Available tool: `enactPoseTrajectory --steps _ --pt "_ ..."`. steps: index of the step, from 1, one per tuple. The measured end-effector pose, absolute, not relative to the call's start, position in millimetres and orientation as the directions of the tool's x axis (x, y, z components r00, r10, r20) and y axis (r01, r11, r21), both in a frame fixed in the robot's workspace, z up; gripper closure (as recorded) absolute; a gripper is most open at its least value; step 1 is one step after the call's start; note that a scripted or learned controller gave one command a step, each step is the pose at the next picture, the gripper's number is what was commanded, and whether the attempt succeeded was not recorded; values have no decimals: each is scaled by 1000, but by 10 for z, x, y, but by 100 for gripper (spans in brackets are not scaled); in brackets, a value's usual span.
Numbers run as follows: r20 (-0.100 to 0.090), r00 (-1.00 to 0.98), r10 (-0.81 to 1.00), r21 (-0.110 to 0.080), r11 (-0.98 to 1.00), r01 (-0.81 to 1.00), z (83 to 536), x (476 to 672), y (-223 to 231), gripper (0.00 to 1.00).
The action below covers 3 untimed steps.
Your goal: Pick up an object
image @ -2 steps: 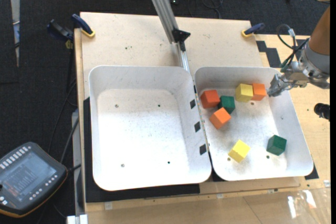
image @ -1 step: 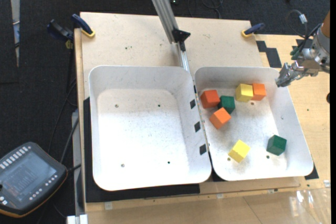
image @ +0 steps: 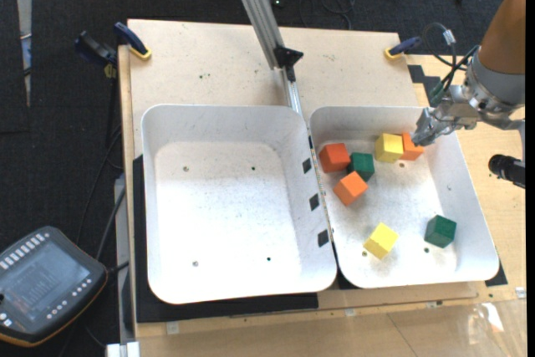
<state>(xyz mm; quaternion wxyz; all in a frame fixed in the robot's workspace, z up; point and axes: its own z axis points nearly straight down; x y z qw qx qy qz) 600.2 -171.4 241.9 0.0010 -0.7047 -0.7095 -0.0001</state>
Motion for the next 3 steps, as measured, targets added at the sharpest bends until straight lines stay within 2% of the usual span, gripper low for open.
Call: enactPoseTrajectory --steps 3 --pt "2 -8 1000 -2 8 1000 2273 5723 -62 100"
